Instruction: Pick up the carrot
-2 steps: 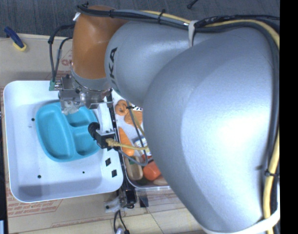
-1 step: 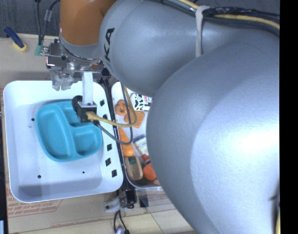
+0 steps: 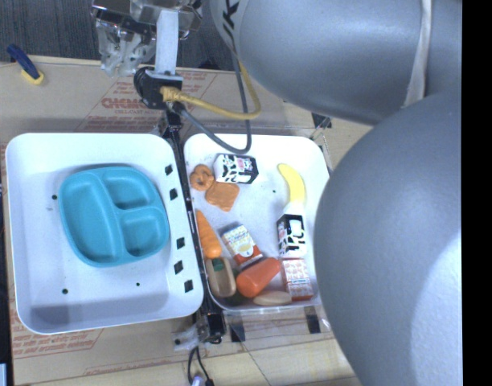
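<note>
The carrot (image 3: pixel 207 233) is a slim orange piece lying against the left wall of the right bin (image 3: pixel 314 155), pointing away from the camera. Toy food crowds its right side and near end. My gripper (image 3: pixel 121 45) is at the top left of the camera view, over the cardboard behind the left bin, well away from the carrot. Nothing shows under it. The arm's big grey links cover the upper and right parts of the view.
A blue divided plate (image 3: pixel 113 214) lies in the left bin (image 3: pixel 29 296). The right bin also holds a banana (image 3: pixel 293 182), a small milk carton (image 3: pixel 235 168), a donut (image 3: pixel 201 176), a red-orange piece (image 3: pixel 258 275) and some boxes. A yellow cable (image 3: pixel 214 108) runs behind the bins.
</note>
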`<state>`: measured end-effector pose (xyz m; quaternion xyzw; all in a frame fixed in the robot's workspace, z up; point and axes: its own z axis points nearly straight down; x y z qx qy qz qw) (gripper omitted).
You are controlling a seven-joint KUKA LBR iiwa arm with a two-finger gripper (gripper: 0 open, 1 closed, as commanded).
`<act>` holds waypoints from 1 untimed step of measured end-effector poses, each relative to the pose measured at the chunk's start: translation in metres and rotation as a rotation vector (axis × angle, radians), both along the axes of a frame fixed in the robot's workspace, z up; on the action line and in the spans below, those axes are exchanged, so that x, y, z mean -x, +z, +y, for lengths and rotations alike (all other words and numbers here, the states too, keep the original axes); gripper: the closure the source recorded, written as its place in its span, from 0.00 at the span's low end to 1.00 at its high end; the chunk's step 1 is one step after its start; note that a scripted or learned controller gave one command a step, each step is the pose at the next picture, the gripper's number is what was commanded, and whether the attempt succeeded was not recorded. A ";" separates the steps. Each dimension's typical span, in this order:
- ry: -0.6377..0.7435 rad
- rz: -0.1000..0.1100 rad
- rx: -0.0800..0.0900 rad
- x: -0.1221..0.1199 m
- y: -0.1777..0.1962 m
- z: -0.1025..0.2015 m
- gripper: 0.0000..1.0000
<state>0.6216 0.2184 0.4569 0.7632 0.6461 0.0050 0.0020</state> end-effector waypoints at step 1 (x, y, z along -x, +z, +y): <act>-0.118 0.026 0.010 0.018 -0.227 -0.031 1.00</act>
